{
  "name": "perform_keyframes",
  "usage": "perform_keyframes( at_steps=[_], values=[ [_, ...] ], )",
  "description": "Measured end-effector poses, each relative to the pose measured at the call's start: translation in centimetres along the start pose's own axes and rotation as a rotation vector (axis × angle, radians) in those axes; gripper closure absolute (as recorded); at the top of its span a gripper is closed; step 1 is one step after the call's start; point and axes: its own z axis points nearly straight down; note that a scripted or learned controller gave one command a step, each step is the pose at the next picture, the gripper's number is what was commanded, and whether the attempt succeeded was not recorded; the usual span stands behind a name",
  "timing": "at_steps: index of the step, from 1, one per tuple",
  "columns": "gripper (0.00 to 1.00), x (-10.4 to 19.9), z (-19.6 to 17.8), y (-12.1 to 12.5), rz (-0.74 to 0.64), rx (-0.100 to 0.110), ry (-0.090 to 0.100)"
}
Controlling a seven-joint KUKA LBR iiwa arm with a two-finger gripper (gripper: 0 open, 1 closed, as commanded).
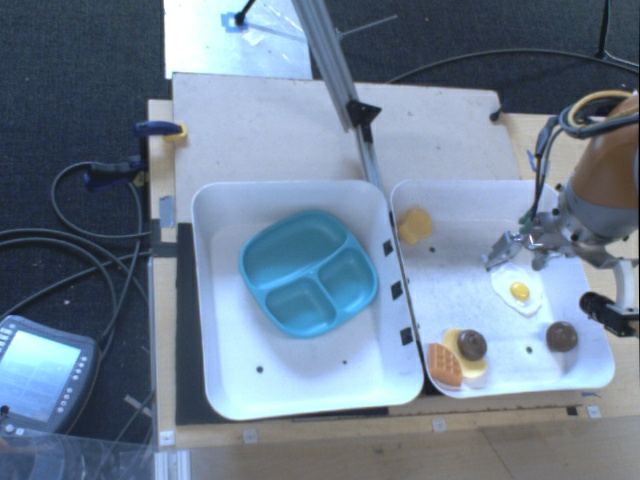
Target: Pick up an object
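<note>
The right bin [590, 376] holds several toy foods. A fried egg [518, 292] lies near its middle, a yellow chunk [414, 225] sits at the far left corner, and a brown doughnut [561, 337] is toward the right. Another dark doughnut [471, 345] rests on a yellow piece beside a waffle [444, 364] at the near left corner. My gripper [522, 248] hangs over the right bin, just behind the fried egg, with nothing seen held. The grey arm with its orange band comes in from the right edge.
The left bin [225, 368] holds a blue divided plate [308, 272]. A slanted metal pole [335, 58] runs down to the wall between the bins. Cables and a teach pendant [40, 373] lie on the floor at left.
</note>
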Motion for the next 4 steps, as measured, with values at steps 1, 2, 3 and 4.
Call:
perform_keyframes(
  at_steps=[1, 2, 3, 4],
  values=[
    [0.0, 0.0, 5.2, 0.0, -0.001, -0.002, 0.0],
    [1.0, 0.0, 3.8, 0.2, -0.001, -0.008, -0.002],
    [1.0, -0.3, -0.6, 0.1, -0.002, -0.009, -0.002],
    [1.0, -0.3, -6.0, 0.3, -0.005, -0.011, -0.003]
  ],
)
